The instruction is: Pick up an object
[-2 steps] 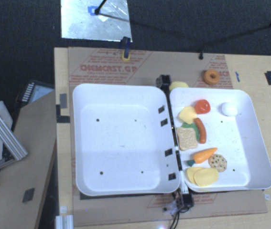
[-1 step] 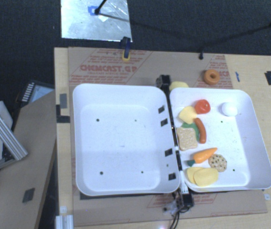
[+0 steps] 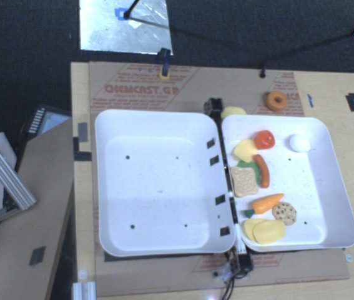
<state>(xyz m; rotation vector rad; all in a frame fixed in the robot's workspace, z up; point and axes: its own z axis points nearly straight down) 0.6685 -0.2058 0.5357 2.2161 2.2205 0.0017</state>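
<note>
Several toys crowd the right bin (image 3: 326,167): the carrot (image 3: 268,203), cookie (image 3: 284,213) and bread (image 3: 244,181) nearly touch, so I risk nudging neighbours. My pincer's state I cannot tell.

Tan bench (image 3: 133,83) with printed board top, two white bins (image 3: 158,186) side by side on it, a donut (image 3: 276,100) beyond the right bin, a yellow-blue clamp (image 3: 164,64) at the far edge
</note>
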